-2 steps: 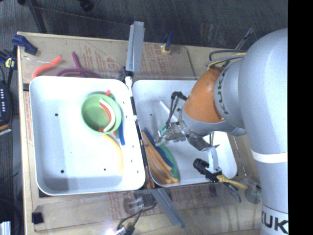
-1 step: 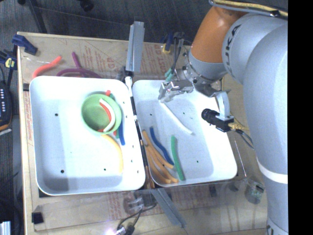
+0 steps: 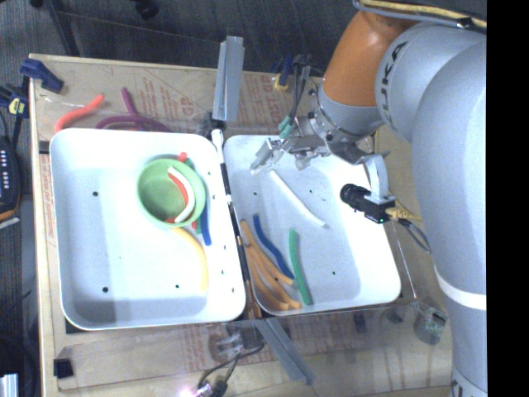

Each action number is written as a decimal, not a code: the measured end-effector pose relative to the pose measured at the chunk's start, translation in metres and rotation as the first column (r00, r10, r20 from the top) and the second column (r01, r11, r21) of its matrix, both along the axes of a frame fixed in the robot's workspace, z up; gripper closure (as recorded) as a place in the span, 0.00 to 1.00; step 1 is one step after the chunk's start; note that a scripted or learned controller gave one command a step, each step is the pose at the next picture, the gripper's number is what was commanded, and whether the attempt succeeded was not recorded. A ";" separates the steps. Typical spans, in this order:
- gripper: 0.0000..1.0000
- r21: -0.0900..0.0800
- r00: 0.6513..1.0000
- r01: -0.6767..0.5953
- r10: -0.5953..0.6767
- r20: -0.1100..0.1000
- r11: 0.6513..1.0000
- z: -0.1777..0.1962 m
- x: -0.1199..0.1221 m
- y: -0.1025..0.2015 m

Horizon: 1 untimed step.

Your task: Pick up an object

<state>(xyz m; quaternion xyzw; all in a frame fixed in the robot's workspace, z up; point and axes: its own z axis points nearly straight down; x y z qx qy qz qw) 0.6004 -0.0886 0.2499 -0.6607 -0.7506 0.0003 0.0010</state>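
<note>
The right bin (image 3: 376, 284) holds a blue strip (image 3: 271, 244), a green strip (image 3: 298, 265), several orange strips (image 3: 263, 273) and a thin white strip (image 3: 299, 201). In the left bin (image 3: 91, 279) lies a green bowl (image 3: 162, 190) with a red piece (image 3: 183, 182) on it, beside a yellow strip (image 3: 197, 253) and a short blue strip (image 3: 205, 227). My gripper (image 3: 281, 155) hangs over the far edge of the right bin, just above the white strip's upper end. Its fingers (image 3: 263, 156) stand open with nothing between them.
An orange-red strip (image 3: 78, 112) and purple strips (image 3: 132, 122) lie on the bench behind the left bin. A grey metal bar (image 3: 229, 77) stands at the back between the bins. The arm's grey body (image 3: 438, 139) overhangs the right bin's right side.
</note>
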 end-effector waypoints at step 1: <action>0.00 -0.001 0.999 0.033 -0.033 -0.003 0.999 -0.115 -0.053 -0.015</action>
